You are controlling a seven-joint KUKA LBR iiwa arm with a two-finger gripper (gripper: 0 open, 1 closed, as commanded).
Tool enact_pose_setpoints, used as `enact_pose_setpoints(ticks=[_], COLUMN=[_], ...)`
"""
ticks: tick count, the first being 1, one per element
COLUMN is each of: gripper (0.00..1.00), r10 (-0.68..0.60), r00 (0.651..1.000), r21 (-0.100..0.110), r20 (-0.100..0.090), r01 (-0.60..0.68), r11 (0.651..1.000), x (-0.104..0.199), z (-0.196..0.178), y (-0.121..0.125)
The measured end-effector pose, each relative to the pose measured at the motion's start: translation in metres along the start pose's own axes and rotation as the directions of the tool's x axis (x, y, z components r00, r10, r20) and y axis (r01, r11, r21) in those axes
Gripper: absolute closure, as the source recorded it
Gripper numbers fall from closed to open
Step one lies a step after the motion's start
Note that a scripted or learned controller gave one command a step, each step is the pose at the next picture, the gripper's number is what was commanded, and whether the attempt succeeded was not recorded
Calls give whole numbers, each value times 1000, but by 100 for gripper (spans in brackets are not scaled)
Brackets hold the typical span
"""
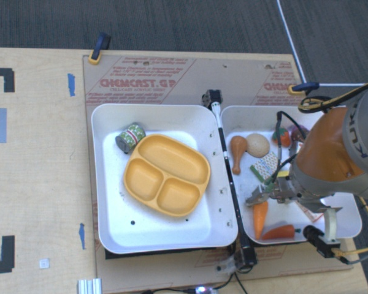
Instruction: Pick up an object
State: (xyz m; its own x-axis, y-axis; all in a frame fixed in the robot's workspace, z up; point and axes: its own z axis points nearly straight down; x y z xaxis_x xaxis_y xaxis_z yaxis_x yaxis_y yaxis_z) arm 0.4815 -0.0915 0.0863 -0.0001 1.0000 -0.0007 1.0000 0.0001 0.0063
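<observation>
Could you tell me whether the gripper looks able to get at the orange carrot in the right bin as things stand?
Probably yes. The gripper hangs right over the upper end of the carrot in the right bin, and nothing lies on top of it. A second orange piece lies close beside its lower end.

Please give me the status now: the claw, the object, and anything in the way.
Claw low in right bin, beside upright carrot. No object seen held. Second carrot, drumstick, egg crowd close by.

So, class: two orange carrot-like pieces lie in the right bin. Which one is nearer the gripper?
The upright-pointing carrot, just below the gripper. The other carrot lies flat along the bin's near edge, farther away.
</observation>
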Motion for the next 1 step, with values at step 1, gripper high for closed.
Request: enact_pose_setpoints(ticks=[1], gripper=[100], r10=[1], r00=[1000], r21=[-4], r20=[1], r01=[-1], r11=[1000], x=[0], z=[-10], y=[1])
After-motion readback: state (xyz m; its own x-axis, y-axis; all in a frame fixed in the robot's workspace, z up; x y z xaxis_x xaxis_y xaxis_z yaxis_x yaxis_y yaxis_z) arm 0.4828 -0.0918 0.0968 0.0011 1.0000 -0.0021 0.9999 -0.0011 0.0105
